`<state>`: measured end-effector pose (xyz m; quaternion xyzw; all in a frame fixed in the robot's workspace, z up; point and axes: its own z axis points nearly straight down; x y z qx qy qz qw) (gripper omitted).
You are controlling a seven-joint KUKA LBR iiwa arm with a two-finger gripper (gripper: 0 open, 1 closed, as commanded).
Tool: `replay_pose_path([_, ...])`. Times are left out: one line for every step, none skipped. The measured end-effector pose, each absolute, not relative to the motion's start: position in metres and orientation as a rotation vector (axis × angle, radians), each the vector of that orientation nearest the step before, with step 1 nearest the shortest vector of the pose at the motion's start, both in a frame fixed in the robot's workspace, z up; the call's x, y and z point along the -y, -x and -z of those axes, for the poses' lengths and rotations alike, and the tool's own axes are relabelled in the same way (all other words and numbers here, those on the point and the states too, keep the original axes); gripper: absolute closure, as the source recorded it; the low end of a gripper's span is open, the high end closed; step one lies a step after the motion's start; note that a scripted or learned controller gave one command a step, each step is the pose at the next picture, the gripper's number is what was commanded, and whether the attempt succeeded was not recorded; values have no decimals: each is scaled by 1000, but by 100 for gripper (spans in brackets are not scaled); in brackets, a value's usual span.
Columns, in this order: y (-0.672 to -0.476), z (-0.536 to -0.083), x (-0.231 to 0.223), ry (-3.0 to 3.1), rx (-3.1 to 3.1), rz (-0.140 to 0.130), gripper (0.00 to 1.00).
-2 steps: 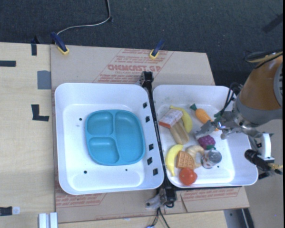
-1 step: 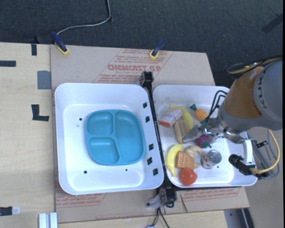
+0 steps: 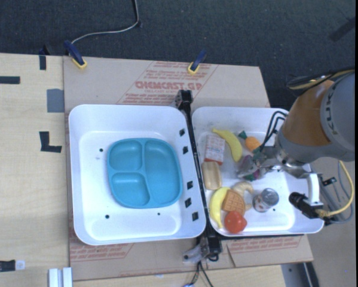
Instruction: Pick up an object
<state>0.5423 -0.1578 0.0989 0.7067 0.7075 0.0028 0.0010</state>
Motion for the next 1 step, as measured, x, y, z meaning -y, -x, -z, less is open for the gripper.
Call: replay_pose_path([-581, -184, 89, -2219, -2225, -1, 100])
